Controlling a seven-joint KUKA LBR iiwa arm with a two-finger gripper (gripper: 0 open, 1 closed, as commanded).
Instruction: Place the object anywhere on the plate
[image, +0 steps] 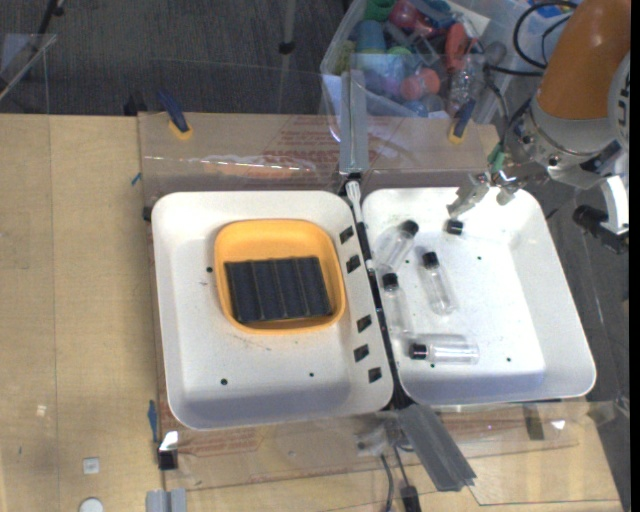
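The gripper (487, 190) hangs over the far edge of the right bin (560, 330), and its jaws stand apart with nothing between them. Just below and left lie three clear tubes with black caps: one (398, 238) near the divider, one (435, 281) in the middle, one (443, 350) nearer the front. The orange plate (228, 245) sits in the left bin (190, 380), carrying a dark ribbed block (278, 288). No tube is picked or moved across, so the whole task appears left to do.
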